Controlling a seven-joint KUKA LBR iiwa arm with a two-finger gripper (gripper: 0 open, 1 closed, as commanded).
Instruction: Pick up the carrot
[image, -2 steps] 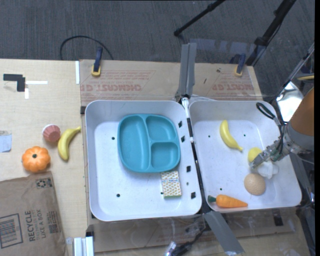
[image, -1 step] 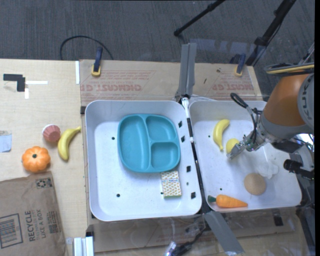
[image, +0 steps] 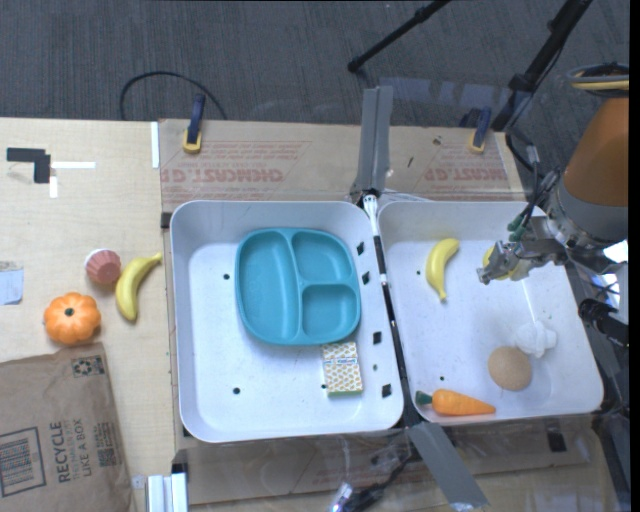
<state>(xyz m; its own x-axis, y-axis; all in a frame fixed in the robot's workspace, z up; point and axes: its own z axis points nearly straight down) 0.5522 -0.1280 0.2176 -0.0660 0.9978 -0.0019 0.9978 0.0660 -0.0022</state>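
Note:
The carrot (image: 461, 403), orange with a green top, lies along the front edge of the right bin (image: 560, 300). My gripper (image: 497, 265) hangs over the back part of that bin, well behind the carrot and just right of a yellow banana (image: 440, 266). Nothing can be seen between its fingers.
In the right bin there is also a tan round object (image: 511, 368) and a white crumpled piece (image: 535, 338) just behind the carrot. The left bin (image: 205, 330) holds a teal divided plate (image: 298, 284) and a sponge (image: 343, 368). A pumpkin (image: 72, 318), banana (image: 134, 284) and pink cup (image: 102, 267) sit on the bench at the left.

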